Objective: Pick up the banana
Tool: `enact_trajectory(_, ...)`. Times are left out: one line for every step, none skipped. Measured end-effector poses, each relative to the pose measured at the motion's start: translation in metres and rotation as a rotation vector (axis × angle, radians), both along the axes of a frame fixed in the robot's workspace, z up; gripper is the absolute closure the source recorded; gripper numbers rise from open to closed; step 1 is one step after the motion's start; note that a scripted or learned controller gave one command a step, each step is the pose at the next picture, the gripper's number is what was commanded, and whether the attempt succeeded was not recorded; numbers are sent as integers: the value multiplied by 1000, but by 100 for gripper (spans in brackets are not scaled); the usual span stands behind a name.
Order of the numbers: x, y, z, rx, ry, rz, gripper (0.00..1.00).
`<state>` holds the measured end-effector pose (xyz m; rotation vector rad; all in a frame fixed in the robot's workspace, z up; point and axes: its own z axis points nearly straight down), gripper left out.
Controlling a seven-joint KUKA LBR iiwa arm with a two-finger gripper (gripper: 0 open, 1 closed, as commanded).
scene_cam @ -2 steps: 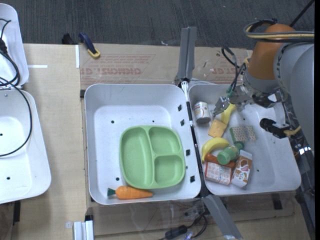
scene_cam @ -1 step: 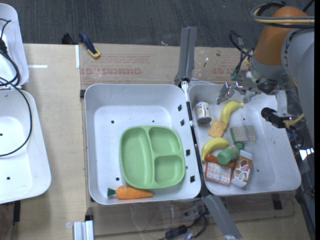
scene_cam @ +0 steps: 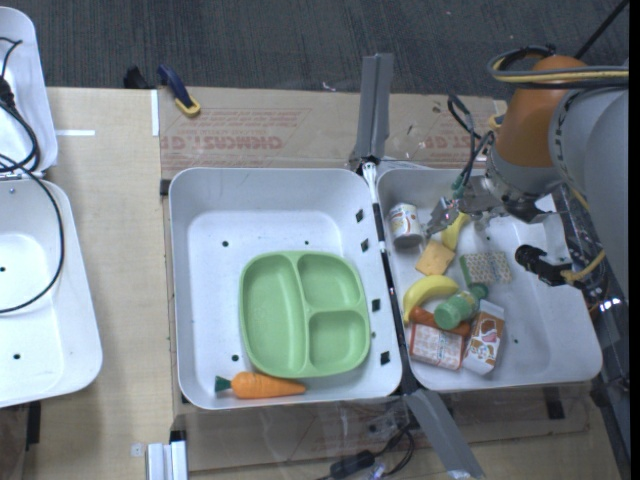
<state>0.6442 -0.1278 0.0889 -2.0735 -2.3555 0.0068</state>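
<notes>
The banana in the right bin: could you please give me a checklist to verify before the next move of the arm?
1. Banana visible in the right bin: ok.
2. Gripper placed over the banana: not ok, it is nearer the bin's far wall, by a yellow piece.
3. Banana between the fingers: not ok.
4. Room around the banana: not ok, the green bottle and cartons touch it.
5. Finger opening: cannot tell.

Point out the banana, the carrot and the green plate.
banana (scene_cam: pixel 428 291): camera view, middle of its curve.
carrot (scene_cam: pixel 266 387): camera view, orange body.
green plate (scene_cam: pixel 262 313): camera view, left compartment.
</notes>
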Motion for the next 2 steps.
enact_trajectory(-1, -1, 6, -1, 9, 1, 100)
enact_trajectory(2, 107, 100, -2, -2, -282, 100)
